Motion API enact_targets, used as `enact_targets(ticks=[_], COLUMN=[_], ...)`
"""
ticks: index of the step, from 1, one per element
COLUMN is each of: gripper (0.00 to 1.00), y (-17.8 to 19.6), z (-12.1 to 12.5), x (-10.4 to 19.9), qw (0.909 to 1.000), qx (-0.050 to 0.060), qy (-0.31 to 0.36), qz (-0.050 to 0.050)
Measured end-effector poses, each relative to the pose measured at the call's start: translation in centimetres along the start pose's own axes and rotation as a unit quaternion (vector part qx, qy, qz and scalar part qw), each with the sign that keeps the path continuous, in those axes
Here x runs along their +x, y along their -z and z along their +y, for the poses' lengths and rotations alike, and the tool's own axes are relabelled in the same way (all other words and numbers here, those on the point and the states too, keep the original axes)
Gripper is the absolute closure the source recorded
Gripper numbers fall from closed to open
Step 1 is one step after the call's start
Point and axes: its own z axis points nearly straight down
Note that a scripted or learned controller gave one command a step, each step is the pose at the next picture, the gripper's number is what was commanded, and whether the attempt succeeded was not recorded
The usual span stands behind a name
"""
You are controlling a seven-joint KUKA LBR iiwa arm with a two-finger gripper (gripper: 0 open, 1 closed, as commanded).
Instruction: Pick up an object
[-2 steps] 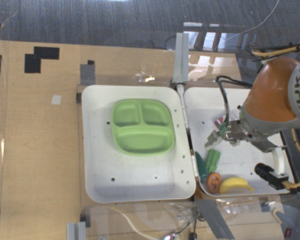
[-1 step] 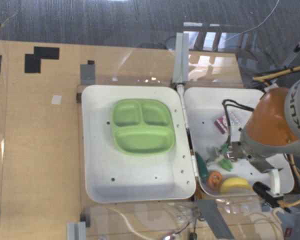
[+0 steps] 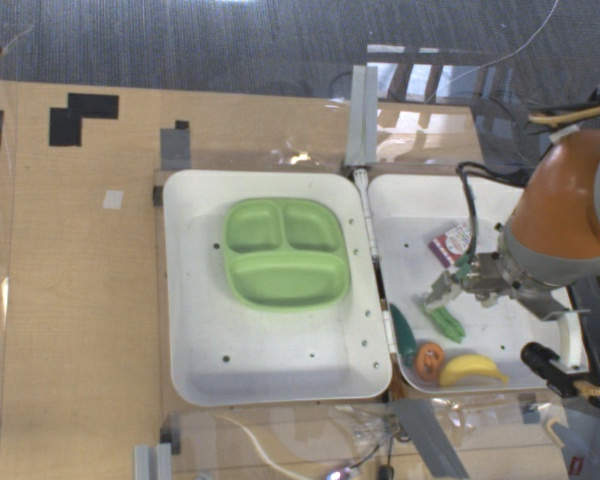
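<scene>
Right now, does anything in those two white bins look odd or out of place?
Nothing looks spilled or broken. The green divided plate sits slightly askew in the left bin. In the right bin, a banana, an orange fruit and a dark green vegetable crowd the near-left corner.

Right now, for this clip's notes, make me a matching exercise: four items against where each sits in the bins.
Items:
1. green divided plate
2. banana
3. tool
4. maroon and white packet

Places:
A. right bin, near front wall
B. middle of the left bin
C. right bin, above a green object
D. right bin, behind the tool

Pairs: 1-B, 2-A, 3-C, 4-D
</scene>
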Motion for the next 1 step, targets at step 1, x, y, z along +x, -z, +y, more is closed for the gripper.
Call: enact_targets(ticks=[1], gripper=[0.0], y=[-0.1], z=[4.34], x=[4.88], qw=[0.9993], qx=[0.001], qy=[-0.037], qz=[0.0])
